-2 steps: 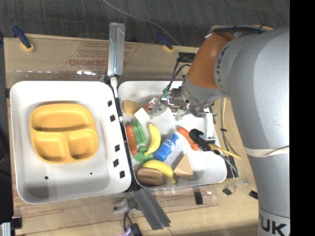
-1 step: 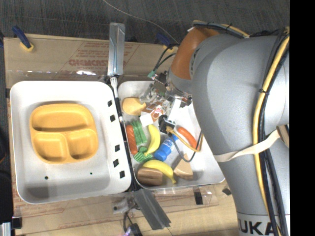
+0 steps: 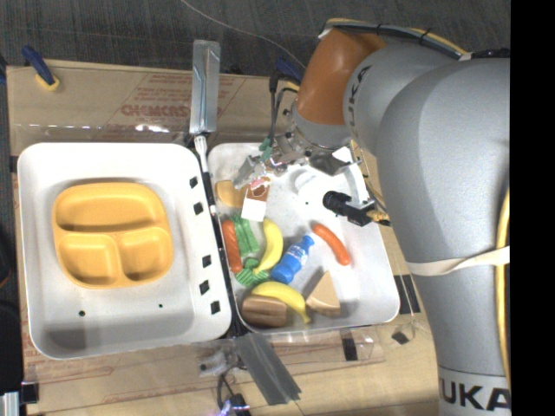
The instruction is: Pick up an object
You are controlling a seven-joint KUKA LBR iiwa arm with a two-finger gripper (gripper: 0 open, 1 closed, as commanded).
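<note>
The counter (image 3: 87, 89) has brown cardboard on it, and two white bins sit on it side by side. The pincer (image 3: 258, 170) is down in the far left corner of the right bin (image 3: 383, 277). I cannot tell if the pincer is wide or narrow, and I cannot see it holding a thing. Just beside it lie a small tan lump (image 3: 227, 193) and a white tag (image 3: 254, 208).

The rest of the toys lie nearer the front of this bin, in a heap. By the left wall is an orange carrot (image 3: 231, 244), touching a green toy (image 3: 248, 243). A curved banana (image 3: 273, 244) lies next to the green toy, and a blue bottle (image 3: 295, 259) leans on it. A red sausage (image 3: 332, 243) lies apart, toward the right. At the front are a second banana (image 3: 283, 298), a brown bread roll (image 3: 262, 313) and a tan wedge (image 3: 323, 298).

The left bin (image 3: 35, 176) holds a yellow tray (image 3: 113, 232) with three parts.
</note>
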